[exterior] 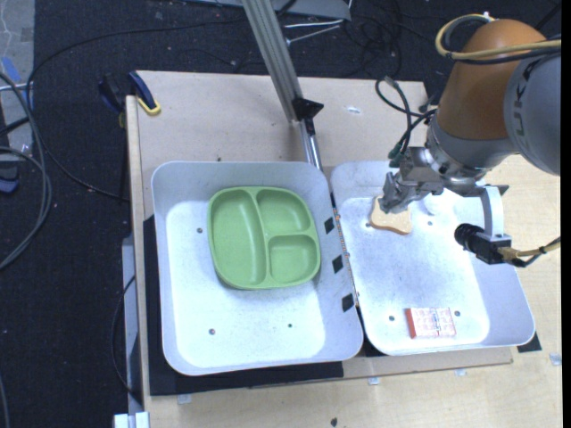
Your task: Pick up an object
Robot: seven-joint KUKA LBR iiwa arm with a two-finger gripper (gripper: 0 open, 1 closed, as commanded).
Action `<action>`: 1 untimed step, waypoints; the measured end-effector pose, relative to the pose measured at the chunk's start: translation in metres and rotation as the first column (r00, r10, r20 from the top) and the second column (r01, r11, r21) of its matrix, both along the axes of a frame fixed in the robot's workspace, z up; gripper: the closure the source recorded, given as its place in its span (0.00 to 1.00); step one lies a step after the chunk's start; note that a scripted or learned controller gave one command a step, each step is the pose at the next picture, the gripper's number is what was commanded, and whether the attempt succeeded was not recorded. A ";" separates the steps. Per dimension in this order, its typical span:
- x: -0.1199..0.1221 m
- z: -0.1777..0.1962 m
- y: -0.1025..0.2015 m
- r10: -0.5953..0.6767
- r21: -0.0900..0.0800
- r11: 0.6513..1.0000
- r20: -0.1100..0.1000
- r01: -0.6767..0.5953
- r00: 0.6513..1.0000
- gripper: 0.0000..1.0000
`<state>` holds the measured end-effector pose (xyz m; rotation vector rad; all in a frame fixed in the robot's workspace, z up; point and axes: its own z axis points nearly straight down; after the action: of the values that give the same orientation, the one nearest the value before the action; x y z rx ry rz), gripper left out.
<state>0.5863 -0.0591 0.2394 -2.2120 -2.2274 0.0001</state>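
A tan, toast-like flat piece (395, 224) lies at the far left of the right bin (500, 315). My gripper (398, 201) hangs directly over the piece's back edge, at or very near its surface; the wrist hides the contact. A small red-and-pink patterned block (431, 322) lies flat near the front of the same bin, well away from the gripper.
The left bin (183, 319) holds a green three-compartment plate (264, 236). A slanted metal pole (277, 52) runs from the top down to the gap between the bins. A black part with cables (477, 242) juts from the arm over the right bin.
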 end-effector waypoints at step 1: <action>-0.010 0.003 0.062 0.001 0.001 1.000 0.000 -0.001 1.000 1.00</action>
<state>0.5764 0.0034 0.2429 -2.2106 -2.2285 -0.0009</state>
